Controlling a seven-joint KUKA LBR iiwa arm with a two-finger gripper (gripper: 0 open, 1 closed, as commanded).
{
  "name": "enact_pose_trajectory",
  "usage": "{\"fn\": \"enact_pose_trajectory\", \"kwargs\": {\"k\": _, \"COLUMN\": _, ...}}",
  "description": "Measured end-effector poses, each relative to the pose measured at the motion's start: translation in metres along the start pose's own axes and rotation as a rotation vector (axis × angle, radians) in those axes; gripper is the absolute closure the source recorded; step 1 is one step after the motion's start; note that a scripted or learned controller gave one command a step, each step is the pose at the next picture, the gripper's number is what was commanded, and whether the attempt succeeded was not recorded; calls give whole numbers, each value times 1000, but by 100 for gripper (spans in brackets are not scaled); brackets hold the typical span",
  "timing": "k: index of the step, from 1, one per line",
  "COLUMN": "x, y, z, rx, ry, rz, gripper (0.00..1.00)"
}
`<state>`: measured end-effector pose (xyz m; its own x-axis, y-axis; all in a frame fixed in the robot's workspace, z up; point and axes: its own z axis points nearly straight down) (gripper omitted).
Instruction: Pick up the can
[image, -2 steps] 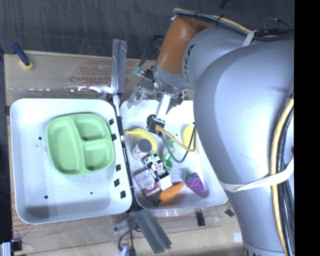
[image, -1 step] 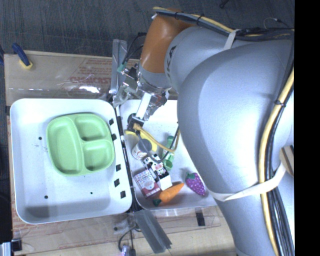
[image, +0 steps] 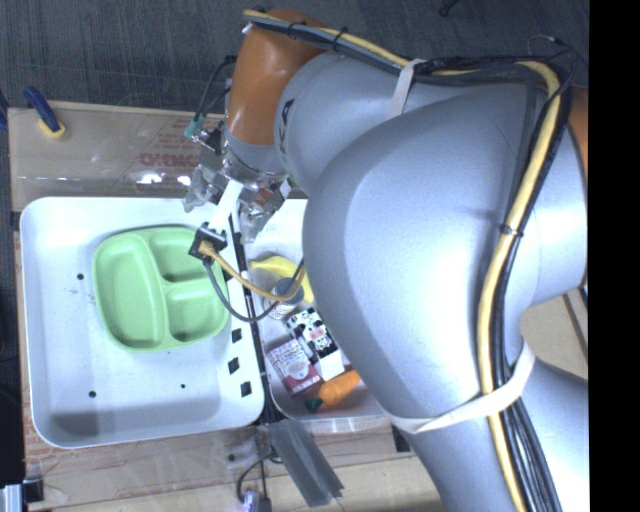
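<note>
A small can (image: 294, 363) with a red and white label lies in the right bin (image: 300, 412), near its front left corner. It sits between a black and white packet (image: 313, 333) and an orange carrot-like piece (image: 340, 388). My gripper (image: 231, 203) hangs over the wall between the two bins, near their back edge, well behind the can. The grey arm (image: 430, 230) covers most of the right bin.
In the left bin (image: 60, 300) lies a green divided plate (image: 158, 290). A yellow object (image: 275, 270) rests in the right bin just below the gripper. A yellow and black cable (image: 235, 280) loops down from the gripper. Brown cardboard (image: 100, 150) lies behind the bins.
</note>
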<state>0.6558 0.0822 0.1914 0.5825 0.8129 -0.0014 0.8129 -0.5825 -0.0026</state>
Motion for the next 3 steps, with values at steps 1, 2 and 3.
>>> {"fn": "enact_pose_trajectory", "kwargs": {"k": 1, "x": 51, "y": -32, "z": 93, "rx": -6, "ry": 9, "rz": 85, "gripper": 0}}
{"fn": "enact_pose_trajectory", "kwargs": {"k": 2, "x": 56, "y": -36, "z": 83, "rx": 0, "ry": 16, "rz": 77, "gripper": 100}}
{"fn": "enact_pose_trajectory", "kwargs": {"k": 3, "x": 76, "y": -72, "z": 96, "rx": -2, "ry": 9, "rz": 120, "gripper": 100}}
